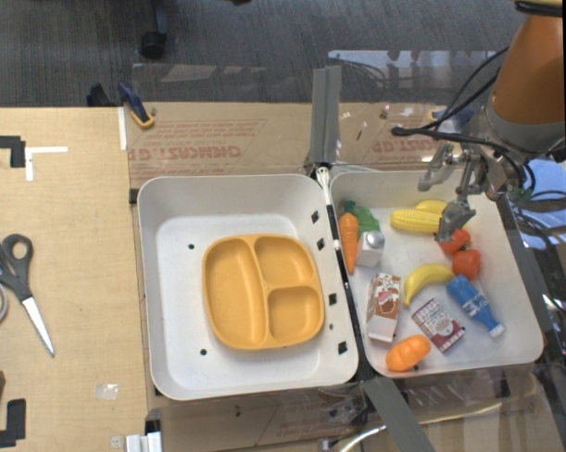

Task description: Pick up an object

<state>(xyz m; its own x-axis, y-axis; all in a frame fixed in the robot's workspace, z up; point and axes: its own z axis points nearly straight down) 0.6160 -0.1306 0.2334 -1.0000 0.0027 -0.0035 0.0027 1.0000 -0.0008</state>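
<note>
The gripper (454,214) hangs over the upper right of the right bin (521,286); whether it grips anything cannot be told. That bin holds one corn cob (414,220), one banana (424,278), one carrot (348,238), two red pieces (466,261), one blue bottle (473,304), two cartons (385,306) and one orange fruit (407,352). One yellow divided tray (263,291) lies in the left bin (165,299).

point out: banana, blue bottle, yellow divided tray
banana (426,279), camera view, middle of its curve
blue bottle (472,301), camera view, middle of its body
yellow divided tray (232,294), camera view, floor of its long left compartment
</note>
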